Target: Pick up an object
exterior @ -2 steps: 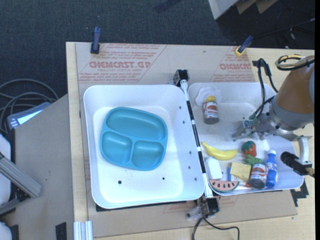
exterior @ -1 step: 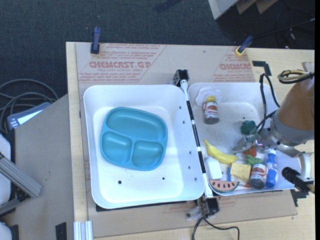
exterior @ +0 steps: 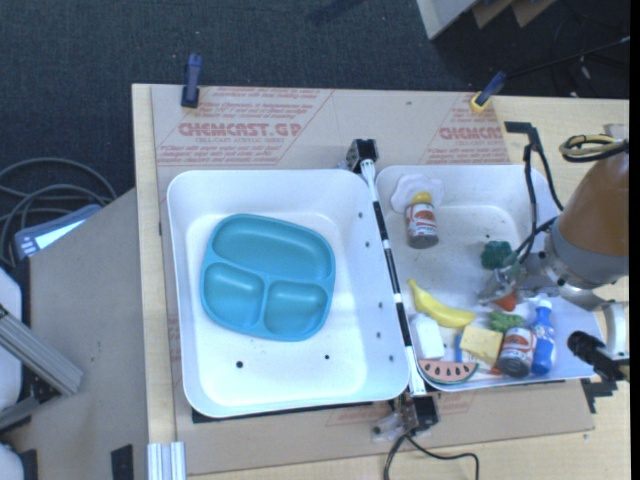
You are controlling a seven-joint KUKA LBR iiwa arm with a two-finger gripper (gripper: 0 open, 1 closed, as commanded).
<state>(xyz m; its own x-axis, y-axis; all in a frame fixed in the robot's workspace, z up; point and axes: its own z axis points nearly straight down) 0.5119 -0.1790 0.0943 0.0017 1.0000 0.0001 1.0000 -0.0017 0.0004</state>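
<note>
The right bin (exterior: 455,190) holds a small jar with a red label (exterior: 423,220), a dark green item (exterior: 496,256), a banana (exterior: 440,310), a yellow block (exterior: 481,345), a watermelon slice (exterior: 446,371), a red-labelled can (exterior: 516,352), a blue bottle (exterior: 543,336) and a small green piece (exterior: 505,321). My gripper (exterior: 505,290) reaches in from the right and is low among the items, just below the dark green item and above the green piece. A bit of red-orange shows at its tips.
The left bin (exterior: 190,268) carries a blue divided plate (exterior: 268,276). A black divider rail (exterior: 385,258) runs between the bins. The arm's orange band (exterior: 600,208) hangs over the right bin's right rim. Cables lie at the far left.
</note>
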